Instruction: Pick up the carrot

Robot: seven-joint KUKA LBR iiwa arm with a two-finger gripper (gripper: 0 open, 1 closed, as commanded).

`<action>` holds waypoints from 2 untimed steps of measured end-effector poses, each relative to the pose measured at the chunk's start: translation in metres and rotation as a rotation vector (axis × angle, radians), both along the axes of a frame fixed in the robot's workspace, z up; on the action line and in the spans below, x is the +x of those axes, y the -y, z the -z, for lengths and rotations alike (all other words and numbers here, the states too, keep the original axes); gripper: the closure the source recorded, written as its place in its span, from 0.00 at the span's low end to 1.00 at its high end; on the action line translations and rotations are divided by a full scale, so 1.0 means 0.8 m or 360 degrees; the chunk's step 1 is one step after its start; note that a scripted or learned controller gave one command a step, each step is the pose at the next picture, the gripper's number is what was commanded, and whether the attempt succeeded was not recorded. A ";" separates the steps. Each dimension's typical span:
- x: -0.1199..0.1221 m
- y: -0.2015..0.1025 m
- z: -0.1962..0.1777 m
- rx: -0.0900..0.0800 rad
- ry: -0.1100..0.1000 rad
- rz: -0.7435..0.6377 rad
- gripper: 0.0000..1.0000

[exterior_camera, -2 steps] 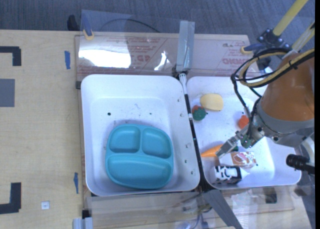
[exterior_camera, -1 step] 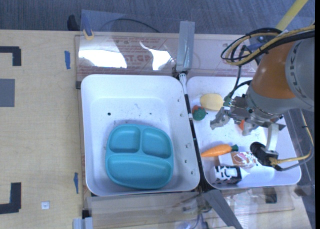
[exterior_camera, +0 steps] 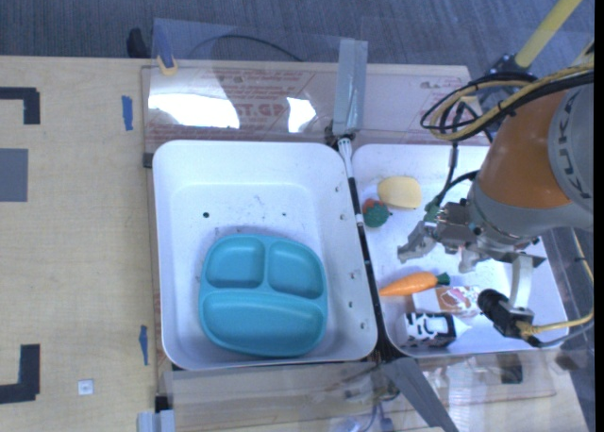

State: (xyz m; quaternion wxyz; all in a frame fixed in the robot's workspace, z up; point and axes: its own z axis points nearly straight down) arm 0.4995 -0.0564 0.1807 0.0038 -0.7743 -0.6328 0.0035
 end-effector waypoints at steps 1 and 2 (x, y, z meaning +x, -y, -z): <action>0.027 0.045 0.118 0.0001 0.0017 -0.0052 0.00; -0.016 0.047 0.118 -0.0003 0.0030 0.0166 0.00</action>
